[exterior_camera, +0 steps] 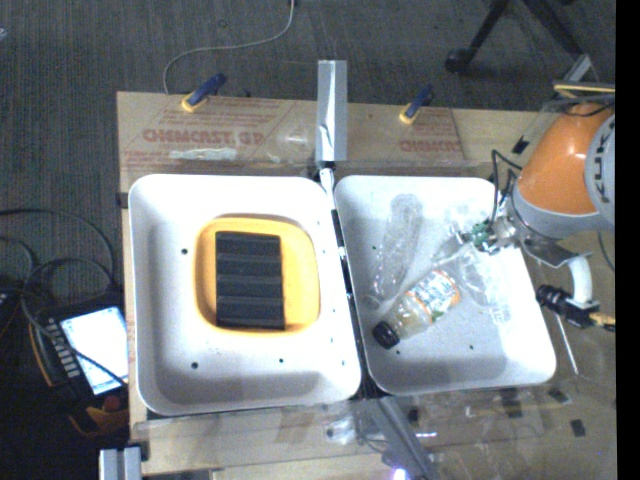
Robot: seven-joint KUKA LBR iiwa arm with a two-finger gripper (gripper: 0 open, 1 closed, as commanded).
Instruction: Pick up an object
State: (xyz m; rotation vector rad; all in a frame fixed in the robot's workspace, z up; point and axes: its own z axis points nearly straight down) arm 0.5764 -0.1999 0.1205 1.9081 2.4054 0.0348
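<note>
The surface [140, 128] is a brown board carrying two shallow white bins side by side, with printed lettering along its far strip; the left bin [160, 298] holds a yellow tray [205, 268] near its centre, and a black ribbed block [250, 280] lies inside that tray, its long side running from the far edge toward the near edge; the right bin [500, 353] holds the task objects, all of clear plastic; the arm [570, 173], with its orange band prominent, enters from the right and stands over the right bin's far right corner; the gripper [487, 233] sits at the end of the arm, just inside the bin's right wall, and whether it is parted or closed cannot be determined, since the fingers are not resolved against the clear plastic beneath; a clear bottle [425, 303] with an orange-and-white label and a dark cap lies on its side, cap toward the near left, its base pointing toward the gripper; a second clear bottle [395, 243] lies to its far left, nearly touching; two yellow-and-blue clamps [203, 92] grip the board's far edge, well apart.
</note>
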